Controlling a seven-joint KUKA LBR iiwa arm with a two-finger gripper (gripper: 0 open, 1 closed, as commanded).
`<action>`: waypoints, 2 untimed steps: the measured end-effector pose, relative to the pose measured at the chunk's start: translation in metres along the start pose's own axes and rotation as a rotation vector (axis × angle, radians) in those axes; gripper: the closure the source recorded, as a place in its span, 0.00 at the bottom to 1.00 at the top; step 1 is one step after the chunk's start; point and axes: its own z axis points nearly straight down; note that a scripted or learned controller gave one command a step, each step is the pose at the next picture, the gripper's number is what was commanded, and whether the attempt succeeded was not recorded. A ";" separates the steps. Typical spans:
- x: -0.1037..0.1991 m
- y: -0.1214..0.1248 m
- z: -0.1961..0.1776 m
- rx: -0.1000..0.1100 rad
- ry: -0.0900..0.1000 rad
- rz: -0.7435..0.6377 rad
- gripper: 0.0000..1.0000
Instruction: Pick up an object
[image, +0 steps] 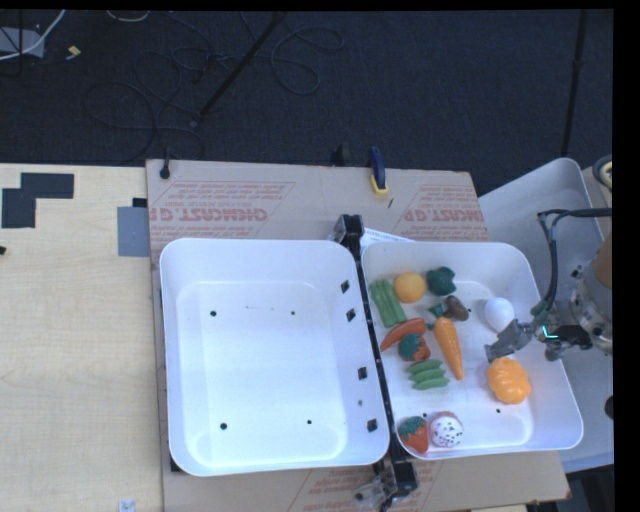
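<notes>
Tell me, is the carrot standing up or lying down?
Lying down: the carrot rests flat in the right bin, its length along the floor.

You have a pale wooden worktop (70, 330) on your left, with dark rectangular patches (38, 197) near its top edge and a grey square (131, 230) just beside the cardboard sheet (260, 203). That sheet carries red printed lettering and lies under both bins. A blue and yellow clamp (378, 170) grips its far edge. Behind, black cables (190, 70) loop across a dark carpeted floor (430, 80)
</notes>
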 end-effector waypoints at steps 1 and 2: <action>0.071 -0.007 0.149 0.002 0.002 -0.003 0.00; 0.093 0.074 0.144 -0.003 0.001 -0.004 0.00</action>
